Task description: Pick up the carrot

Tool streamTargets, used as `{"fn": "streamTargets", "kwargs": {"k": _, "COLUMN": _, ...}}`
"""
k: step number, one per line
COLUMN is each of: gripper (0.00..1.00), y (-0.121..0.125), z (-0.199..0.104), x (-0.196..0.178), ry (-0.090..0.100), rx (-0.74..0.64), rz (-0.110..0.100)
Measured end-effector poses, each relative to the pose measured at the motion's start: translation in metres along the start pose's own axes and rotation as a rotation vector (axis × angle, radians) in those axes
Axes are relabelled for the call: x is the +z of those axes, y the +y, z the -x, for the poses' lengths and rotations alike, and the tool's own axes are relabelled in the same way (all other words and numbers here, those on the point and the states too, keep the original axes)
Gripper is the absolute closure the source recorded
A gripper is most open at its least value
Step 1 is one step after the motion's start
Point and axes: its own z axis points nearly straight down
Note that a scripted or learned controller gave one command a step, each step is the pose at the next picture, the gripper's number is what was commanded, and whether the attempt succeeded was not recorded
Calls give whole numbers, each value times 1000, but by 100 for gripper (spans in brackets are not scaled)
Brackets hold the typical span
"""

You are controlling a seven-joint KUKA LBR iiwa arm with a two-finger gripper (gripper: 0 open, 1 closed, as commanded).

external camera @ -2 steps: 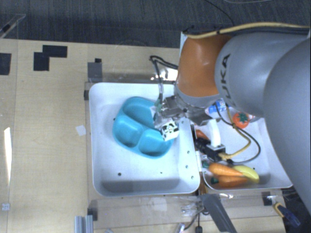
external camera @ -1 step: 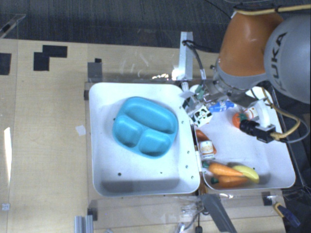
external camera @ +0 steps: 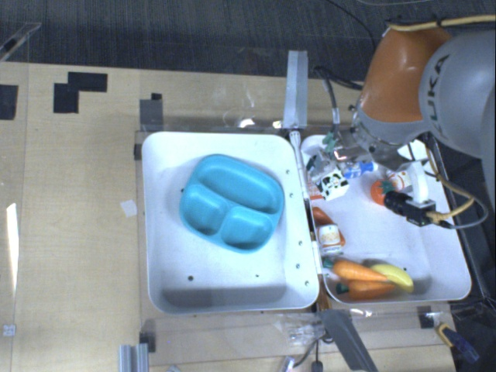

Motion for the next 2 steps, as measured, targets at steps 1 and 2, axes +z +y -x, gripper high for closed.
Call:
{"fn": "streamTargets", "kwargs": {"k": 1, "gripper": 100, "y": -26, "z": 88, "x": -24, "ry": -2, "rx": 97, "rz": 3}}
{"fn": "streamTargets", "kwargs": {"k": 2, "gripper": 100, "y": -17, "z": 98, "x": -2, "ry": -1, "rx": 189, "rz": 1}}
